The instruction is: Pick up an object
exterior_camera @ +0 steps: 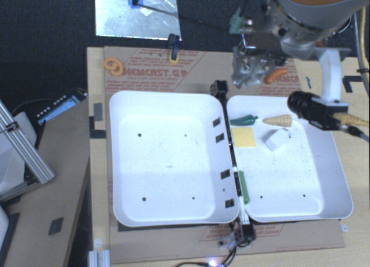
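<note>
Camera view: both white bins are being seen from above at a slant, side by side on a cardboard sheet [173, 66].
Arm: the grey arm [315, 6] with its orange band is being held over the far edge of the right bin [324, 202].
Gripper: the gripper [251, 75] is being kept above the cardboard just beyond the bin's far rim; whether it is released or clenched cannot be told.
Orange piece: a small orange object [276, 75] is being seen beside the gripper, but a grasp cannot be confirmed.
Right bin contents: a yellow square [243, 138], a green piece [243, 119], a beige cone [278, 121] and a white block [277, 141] are being left lying near the far end, close together.
Left bin: the left bin [167, 156] is being seen beside it.
</note>
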